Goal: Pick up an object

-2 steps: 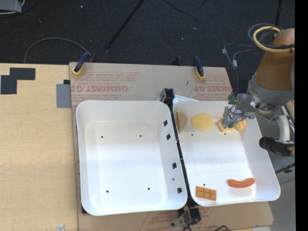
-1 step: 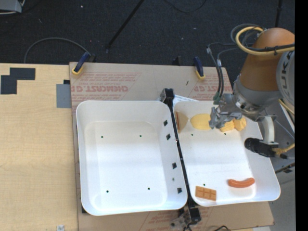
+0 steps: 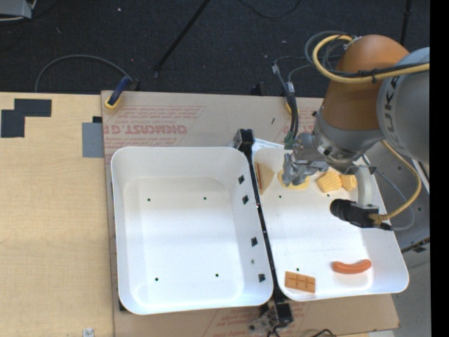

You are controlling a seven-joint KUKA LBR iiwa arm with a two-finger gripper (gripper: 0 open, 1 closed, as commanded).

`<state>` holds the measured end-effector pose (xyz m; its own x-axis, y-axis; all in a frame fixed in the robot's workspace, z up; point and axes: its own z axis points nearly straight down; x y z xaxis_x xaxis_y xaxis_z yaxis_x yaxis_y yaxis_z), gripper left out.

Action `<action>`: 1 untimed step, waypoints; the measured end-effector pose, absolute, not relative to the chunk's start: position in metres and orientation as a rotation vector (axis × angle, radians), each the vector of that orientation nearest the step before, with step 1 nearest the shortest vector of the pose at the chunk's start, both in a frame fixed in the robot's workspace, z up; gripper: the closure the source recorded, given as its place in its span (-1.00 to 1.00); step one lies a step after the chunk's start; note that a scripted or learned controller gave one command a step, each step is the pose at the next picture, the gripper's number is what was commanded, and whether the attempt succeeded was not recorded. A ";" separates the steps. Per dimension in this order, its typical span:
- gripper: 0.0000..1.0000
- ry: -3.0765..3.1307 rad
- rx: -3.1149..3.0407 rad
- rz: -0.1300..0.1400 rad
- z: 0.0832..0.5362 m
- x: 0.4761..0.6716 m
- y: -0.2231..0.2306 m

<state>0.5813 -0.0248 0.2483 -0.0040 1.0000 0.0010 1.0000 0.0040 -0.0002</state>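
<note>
My gripper [image 3: 295,174] hangs low over the back of the right bin [image 3: 393,286], right at a pale yellow piece [image 3: 300,183] that peeks out beneath it. Whether it touches that piece is hidden by the gripper body. Just to its right lie a yellow cheese wedge [image 3: 327,182] and a second yellow chunk [image 3: 348,182]. A tan bread-like slice [image 3: 265,176] leans against the divider to its left. Toward the front of the same bin lie an orange sausage [image 3: 351,266] and a small brown waffle [image 3: 300,281].
The left bin [image 3: 123,188] sits beside the right one, with a black-clipped divider [image 3: 254,216] where the two rims meet. Both bins rest on a cardboard sheet [image 3: 175,121]. A wooden bench top [image 3: 49,223] extends to the left.
</note>
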 end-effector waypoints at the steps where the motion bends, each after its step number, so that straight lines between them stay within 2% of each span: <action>1: 1.00 -2.225 -2.216 -0.001 0.250 0.586 0.035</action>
